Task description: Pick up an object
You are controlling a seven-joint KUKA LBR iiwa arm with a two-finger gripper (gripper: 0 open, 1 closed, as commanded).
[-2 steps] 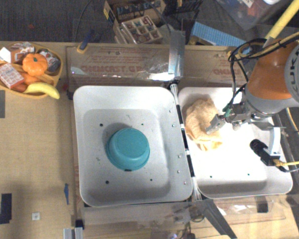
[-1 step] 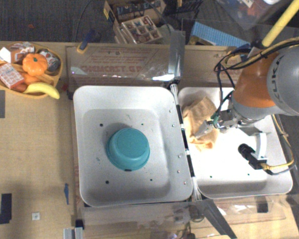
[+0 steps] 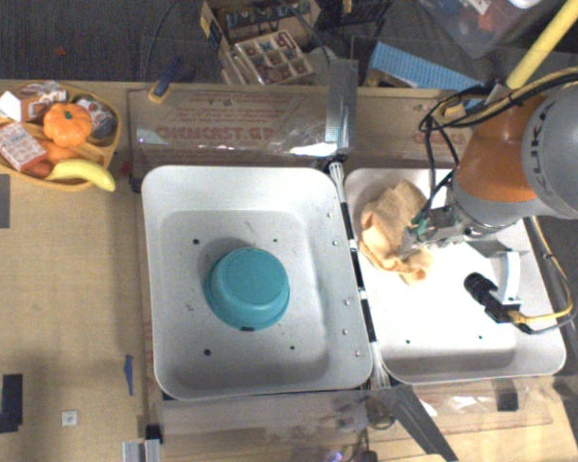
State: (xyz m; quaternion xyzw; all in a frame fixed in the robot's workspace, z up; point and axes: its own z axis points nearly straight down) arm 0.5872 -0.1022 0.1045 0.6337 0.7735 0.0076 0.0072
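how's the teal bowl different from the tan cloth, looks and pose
The teal bowl is round and smooth, with a rigid look; the tan cloth is crumpled, folded and irregular. The teal bowl lies upside down in the left bin; the tan cloth lies in the right bin, near its left wall. The teal bowl sits alone, while the pincer is at the tan cloth's right edge. Both rest on white bin floors.

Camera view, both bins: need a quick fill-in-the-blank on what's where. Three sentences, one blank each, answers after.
1. The teal bowl lies upside down in the ____ bin.
2. The crumpled cloth in the right bin is ____ in colour.
3. The gripper is at the cloth's ____ edge.

Missing words: left; tan; right
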